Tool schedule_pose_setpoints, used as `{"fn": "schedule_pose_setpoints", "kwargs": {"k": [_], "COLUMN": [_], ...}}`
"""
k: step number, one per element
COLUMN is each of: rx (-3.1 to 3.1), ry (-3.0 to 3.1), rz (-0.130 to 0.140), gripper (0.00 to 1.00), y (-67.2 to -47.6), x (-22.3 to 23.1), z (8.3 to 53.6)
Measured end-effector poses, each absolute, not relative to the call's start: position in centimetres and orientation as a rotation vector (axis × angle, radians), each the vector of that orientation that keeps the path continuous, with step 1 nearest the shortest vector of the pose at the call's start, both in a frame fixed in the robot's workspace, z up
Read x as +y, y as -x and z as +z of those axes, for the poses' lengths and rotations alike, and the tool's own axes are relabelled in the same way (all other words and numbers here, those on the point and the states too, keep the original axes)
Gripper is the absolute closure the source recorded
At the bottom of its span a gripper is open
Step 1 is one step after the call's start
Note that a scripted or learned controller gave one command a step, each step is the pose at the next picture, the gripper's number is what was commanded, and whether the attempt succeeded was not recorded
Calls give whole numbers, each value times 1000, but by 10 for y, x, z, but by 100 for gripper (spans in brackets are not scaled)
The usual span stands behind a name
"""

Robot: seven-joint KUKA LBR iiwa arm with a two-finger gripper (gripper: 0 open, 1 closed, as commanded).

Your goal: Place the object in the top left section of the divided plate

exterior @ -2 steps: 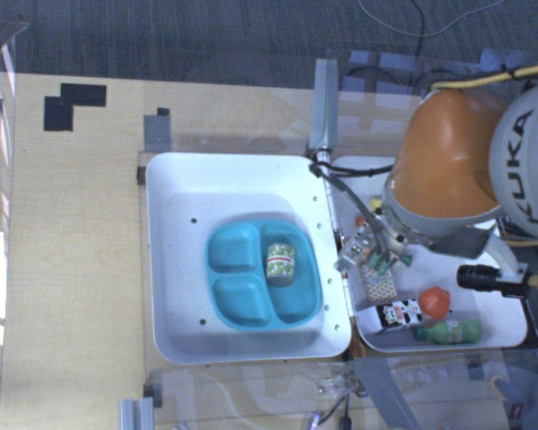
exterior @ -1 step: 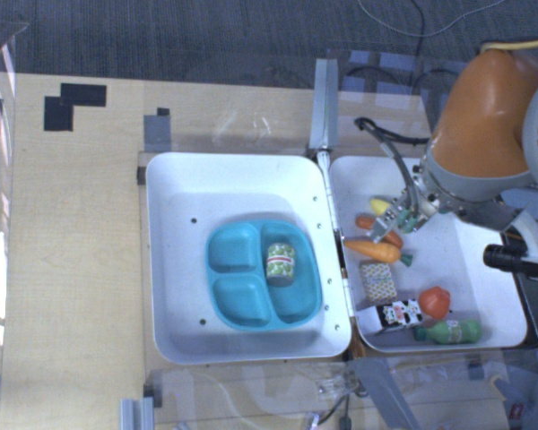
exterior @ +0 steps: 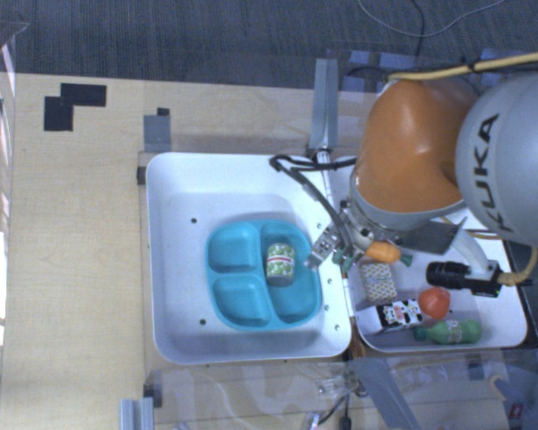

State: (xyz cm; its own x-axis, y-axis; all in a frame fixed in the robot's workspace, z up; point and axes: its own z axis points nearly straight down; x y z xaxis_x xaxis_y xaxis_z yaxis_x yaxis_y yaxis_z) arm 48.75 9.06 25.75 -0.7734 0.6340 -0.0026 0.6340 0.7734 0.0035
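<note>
A blue divided plate (exterior: 238, 280) lies in the left white bin (exterior: 179, 240). A small green-and-white labelled jar (exterior: 280, 262) rests on the plate's right side, across the ridge between the upper right and lower right sections. My gripper (exterior: 325, 247) hangs just to the right of the plate's right rim, close to the jar but apart from it, with nothing seen in its grasp. The grey arm with its orange band (exterior: 412, 150) hides the upper part of the right bin.
The right bin (exterior: 511, 334) holds an orange carrot-like piece (exterior: 382, 252), a speckled sponge (exterior: 377, 281), a small black, white and red box (exterior: 397, 313), a red ball (exterior: 435, 302) and a green bottle (exterior: 448, 331). A black cable (exterior: 296, 170) loops over the left bin's back edge.
</note>
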Motion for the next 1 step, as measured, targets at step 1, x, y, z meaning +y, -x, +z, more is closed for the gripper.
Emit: {"fn": "schedule_pose_setpoints", "kwargs": {"k": [1], "rx": [2952], "ry": [-1048], "rz": [9], "gripper": [100], "y": [-489], "x": [91], "z": [268]}}
